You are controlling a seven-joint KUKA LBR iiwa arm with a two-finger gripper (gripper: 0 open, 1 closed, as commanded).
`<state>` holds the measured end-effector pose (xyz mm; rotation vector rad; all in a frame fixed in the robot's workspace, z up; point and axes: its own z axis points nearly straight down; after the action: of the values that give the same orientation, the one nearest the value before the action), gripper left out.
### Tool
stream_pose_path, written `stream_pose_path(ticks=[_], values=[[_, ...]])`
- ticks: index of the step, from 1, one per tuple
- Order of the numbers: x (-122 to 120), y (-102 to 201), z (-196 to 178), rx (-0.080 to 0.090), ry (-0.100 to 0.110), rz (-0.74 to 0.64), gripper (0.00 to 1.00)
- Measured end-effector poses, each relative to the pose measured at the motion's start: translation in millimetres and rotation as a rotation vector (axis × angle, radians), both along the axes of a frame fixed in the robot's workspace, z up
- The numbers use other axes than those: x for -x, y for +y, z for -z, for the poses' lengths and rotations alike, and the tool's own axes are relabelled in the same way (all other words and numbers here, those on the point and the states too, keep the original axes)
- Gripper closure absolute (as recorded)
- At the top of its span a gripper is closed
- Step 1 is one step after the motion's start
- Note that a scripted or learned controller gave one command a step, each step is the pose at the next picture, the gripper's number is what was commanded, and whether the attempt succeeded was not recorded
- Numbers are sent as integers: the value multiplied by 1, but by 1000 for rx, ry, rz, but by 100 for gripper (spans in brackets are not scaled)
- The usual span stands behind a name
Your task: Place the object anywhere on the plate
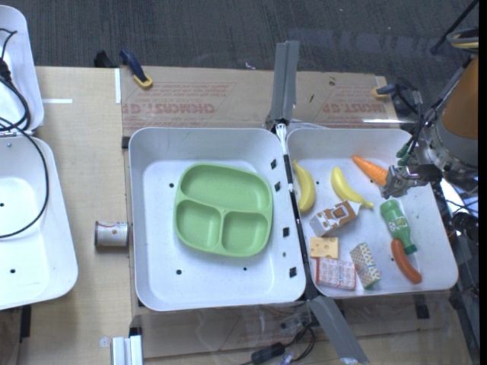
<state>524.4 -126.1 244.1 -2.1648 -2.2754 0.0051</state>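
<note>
A green three-compartment plate [224,207] lies in the left bin [152,280] with nothing on it. The right bin [437,280] holds several toy foods: two bananas [304,187] [348,187], an orange carrot [370,169], a green bottle [397,223], a red-orange sausage [405,261], a brown carton [333,217], a cheese wedge [323,246] and two small boxes [335,274] [365,265]. My gripper [397,181] hangs over the right bin's far right part, just right of the carrot's thick end and above the top of the green bottle. I see nothing held in it.
A metal divider [285,90] runs between the bins at the back. A small can [112,234] lies on the bench left of the left bin. White tubs with a black cable [23,226] sit at the far left. Clamps [135,68] [384,91] sit at the bench's back edge.
</note>
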Motion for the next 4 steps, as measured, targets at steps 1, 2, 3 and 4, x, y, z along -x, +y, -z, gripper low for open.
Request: stream_pose_path(ticks=[1, 2, 3, 4], values=[[43, -16, -54, 0, -2, 33, 100], [47, -56, -30, -1, 0, 7, 100], [47, -81, -51, 1, -1, 217, 100], [29, -40, -180, 1, -1, 102, 100]])
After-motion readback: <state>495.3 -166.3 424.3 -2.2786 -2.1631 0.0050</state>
